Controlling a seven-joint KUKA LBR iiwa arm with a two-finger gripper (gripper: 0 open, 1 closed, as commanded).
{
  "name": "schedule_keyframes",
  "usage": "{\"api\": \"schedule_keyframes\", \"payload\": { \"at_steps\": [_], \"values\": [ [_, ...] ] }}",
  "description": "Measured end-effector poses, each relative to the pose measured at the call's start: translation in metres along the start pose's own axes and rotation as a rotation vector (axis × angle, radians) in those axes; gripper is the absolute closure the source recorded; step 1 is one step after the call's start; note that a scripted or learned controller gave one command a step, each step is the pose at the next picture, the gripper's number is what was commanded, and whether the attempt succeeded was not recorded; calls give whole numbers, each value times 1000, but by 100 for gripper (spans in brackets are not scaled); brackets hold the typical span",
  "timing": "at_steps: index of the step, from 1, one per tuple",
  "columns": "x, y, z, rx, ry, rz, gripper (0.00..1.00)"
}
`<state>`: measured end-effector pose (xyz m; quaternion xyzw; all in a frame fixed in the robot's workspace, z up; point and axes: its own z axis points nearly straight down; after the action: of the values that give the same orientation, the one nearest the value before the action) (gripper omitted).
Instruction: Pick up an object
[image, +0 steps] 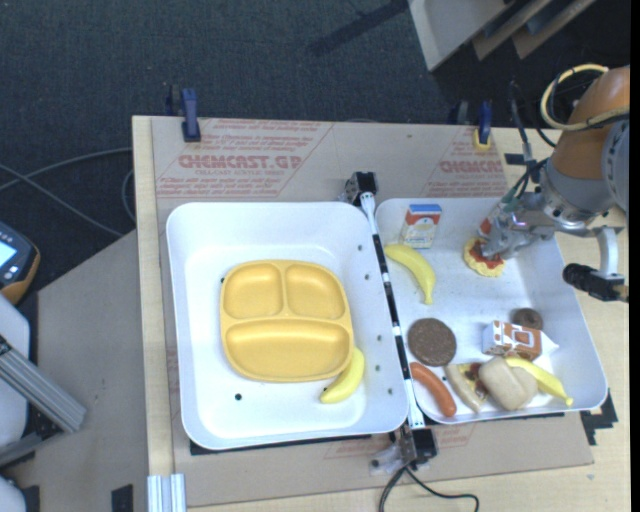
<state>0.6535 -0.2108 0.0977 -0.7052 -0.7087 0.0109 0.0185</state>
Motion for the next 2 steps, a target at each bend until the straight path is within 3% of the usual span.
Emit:
{"api": "schedule_keyframes", "payload": {
  "at_steps": [1,2],
  "values": [
    [75,13,-83,-52,-12,-2,100],
    [71,11,-77,-43,-12,3,0]
  ]
}}
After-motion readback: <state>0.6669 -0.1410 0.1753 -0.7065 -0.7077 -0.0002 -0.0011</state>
